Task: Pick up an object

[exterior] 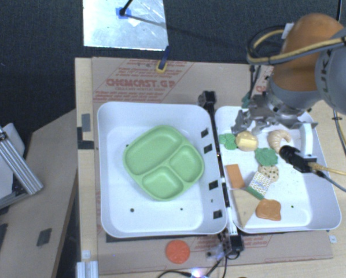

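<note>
Target object: a pale yellow rounded piece [246, 141], in the upper part of the right bin [326, 204], right of frame centre.
Neighbours: a flat green piece [227, 141] touches it on the left; a tan croissant-shaped piece [279, 137] lies just beside it to the right; a second green piece [266, 156] sits just below.
Other contents: orange slab [234, 176], speckled cracker [268, 173], orange-brown lump [268, 210], all lower in the same bin.
Gripper: position [249, 119], directly above the yellow piece in the frame, close to it.
Gripper state: cannot be determined; the metal parts at the tip blur together.
Key relation: the target lies just below the gripper in the frame, so the coming move is judged to be a short descent. The piece is near round, with no clear long axis.
Arm: grey body with orange band [309, 39], entering from the upper right.
Hidden: the arm covers the bin's upper right corner.
Left bin [112, 213]: holds a green divided tray [164, 162], well apart from the gripper.
</note>
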`<action>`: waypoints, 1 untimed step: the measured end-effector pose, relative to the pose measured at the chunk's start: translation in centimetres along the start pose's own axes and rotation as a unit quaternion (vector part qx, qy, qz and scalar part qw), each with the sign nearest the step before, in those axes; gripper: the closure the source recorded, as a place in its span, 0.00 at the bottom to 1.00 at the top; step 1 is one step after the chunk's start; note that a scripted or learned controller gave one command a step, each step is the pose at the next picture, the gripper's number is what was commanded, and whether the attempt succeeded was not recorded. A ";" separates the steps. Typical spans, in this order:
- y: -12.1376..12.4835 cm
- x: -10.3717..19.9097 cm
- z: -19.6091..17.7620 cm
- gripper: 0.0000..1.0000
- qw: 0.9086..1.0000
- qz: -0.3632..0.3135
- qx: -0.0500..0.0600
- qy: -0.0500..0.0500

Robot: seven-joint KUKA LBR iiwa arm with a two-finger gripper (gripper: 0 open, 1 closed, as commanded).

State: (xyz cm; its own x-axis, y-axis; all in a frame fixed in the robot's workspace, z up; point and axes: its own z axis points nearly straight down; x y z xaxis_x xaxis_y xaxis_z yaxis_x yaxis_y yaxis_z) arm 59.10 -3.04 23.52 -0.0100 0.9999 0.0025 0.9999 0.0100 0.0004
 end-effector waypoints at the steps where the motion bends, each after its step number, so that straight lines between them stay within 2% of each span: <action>1: -3.3 4.6 -0.4 1.00 1.000 0.000 0.001 0.000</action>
State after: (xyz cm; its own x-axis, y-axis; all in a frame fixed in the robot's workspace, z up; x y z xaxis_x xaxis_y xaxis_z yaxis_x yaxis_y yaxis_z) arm 55.78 1.57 23.94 -0.0095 1.0000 0.0024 1.0000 0.0095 -0.0010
